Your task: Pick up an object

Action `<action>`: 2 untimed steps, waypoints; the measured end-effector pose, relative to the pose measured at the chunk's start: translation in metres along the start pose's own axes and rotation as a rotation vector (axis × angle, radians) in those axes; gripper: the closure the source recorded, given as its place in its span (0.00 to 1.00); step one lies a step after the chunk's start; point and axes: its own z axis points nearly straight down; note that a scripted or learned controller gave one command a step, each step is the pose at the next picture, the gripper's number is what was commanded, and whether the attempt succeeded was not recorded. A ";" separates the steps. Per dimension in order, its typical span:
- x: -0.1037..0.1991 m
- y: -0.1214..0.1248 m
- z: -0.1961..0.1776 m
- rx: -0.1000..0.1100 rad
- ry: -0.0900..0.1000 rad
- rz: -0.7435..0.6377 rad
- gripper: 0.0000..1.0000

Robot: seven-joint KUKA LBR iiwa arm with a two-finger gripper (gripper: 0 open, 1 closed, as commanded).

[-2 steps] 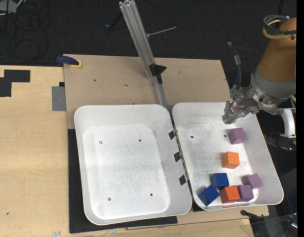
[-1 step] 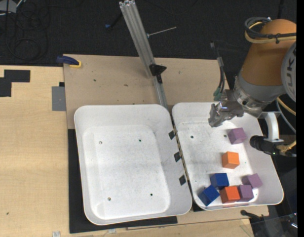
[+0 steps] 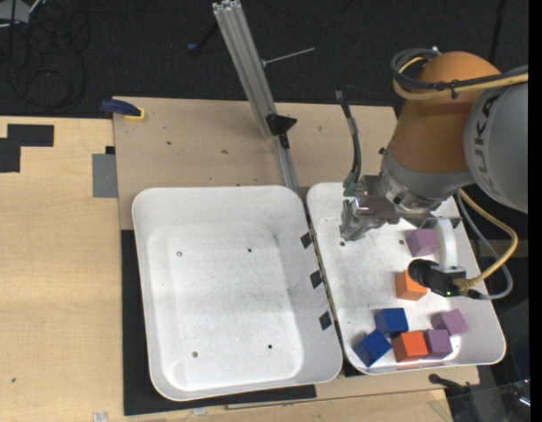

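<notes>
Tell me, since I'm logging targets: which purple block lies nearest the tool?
The purple block lying alone by the tool; the other two sit in the bin's front corner.

You had a pale wooden bench (image 3: 51, 262) under the camera, with black patches (image 3: 20, 143) at its left. A silver aluminium rail (image 3: 249, 69) leaned across the back (a black clamp partway down), and dark floor with loose cables (image 3: 42, 69) lay beyond.

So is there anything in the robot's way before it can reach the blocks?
Nothing visible blocks it. The tool sits over the bare upper left of the right bin. The blocks lie toward the bin's lower right, the nearest being the orange block and a purple block, with bare white floor between.
</notes>
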 end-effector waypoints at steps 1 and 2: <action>0.043 -0.009 0.013 0.000 -0.001 0.000 1.00; 0.099 -0.015 0.007 -0.004 -0.001 -0.002 1.00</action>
